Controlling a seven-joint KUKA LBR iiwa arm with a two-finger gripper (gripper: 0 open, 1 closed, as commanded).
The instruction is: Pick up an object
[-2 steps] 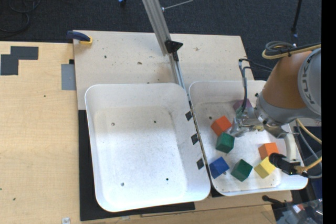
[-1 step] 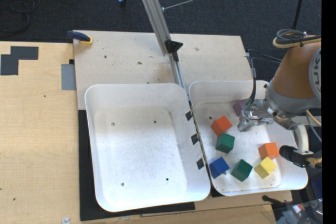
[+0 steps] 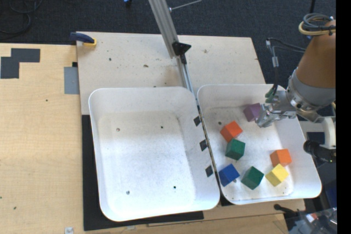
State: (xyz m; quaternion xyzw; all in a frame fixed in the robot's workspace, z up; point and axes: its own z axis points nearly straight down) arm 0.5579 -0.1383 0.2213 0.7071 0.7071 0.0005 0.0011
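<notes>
The right bin [image 3: 307, 186] holds several small blocks. A purple block [image 3: 252, 112] sits in its upper part, right against the left end of my gripper [image 3: 266, 116], which reaches in from the right edge. The view does not show whether the purple block is gripped or just touching. Below it lie an orange block [image 3: 231, 130], a dark green block [image 3: 235, 148], a blue block [image 3: 228, 174], a second green block [image 3: 253, 177], a yellow block [image 3: 277, 175] and a second orange block [image 3: 281, 157].
The left bin [image 3: 142, 150] stands beside the right one, parted from it by a shared rim with black clips [image 3: 201, 131]. A slanted aluminium bar [image 3: 162, 11] rises behind the bins. The arm's grey and orange wrist [image 3: 318, 74] overhangs the right bin's far right corner.
</notes>
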